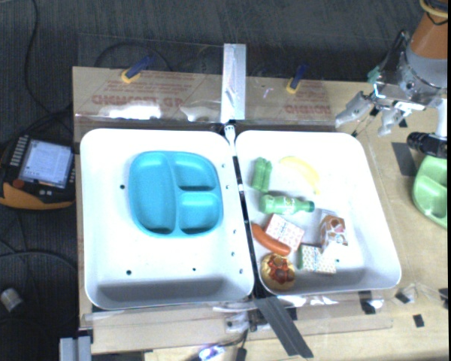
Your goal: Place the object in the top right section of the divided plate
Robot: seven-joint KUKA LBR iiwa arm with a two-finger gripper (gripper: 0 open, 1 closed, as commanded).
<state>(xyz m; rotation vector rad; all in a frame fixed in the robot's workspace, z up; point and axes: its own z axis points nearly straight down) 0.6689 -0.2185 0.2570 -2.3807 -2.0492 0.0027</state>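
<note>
Plate [174, 194] blue, divided, waits in left bin [105, 277] | toy food, task's object unpicked among it, heaped in right bin [361, 201] | pincer [372, 115] spread, holding nothing, parked above right bin's far corner, likely before picking

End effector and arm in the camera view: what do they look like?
The arm enters at top right: an orange band above a light grey wrist section. Below it, the end effector is silvery metal with pale, slim fingers splaying outward, a small teal accent near its mount and thin dark cabling alongside.
</note>
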